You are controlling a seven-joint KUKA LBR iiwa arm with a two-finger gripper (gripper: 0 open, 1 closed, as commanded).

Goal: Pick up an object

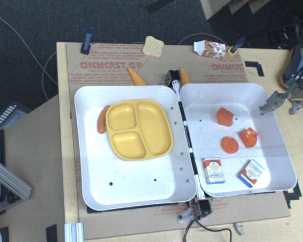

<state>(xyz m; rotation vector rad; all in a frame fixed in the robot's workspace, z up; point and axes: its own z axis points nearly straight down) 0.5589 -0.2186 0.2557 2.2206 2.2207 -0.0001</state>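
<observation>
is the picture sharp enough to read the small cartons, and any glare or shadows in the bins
In the camera view, light is even and soft: no harsh glare on the two white bins, only faint shadows beside the yellow divided plate. The two small printed cartons are too soft to read. The grey gripper at the right edge looks slightly blurred.

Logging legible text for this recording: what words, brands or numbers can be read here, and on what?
"CHEMCAST GP": red print on the brown board behind the left bin, last letters uncertain.
"CHEMCAST": same print, on the board behind the right bin.
Two small cartons in the right bin: print too small to read.
Carton behind the bins: unreadable.
</observation>
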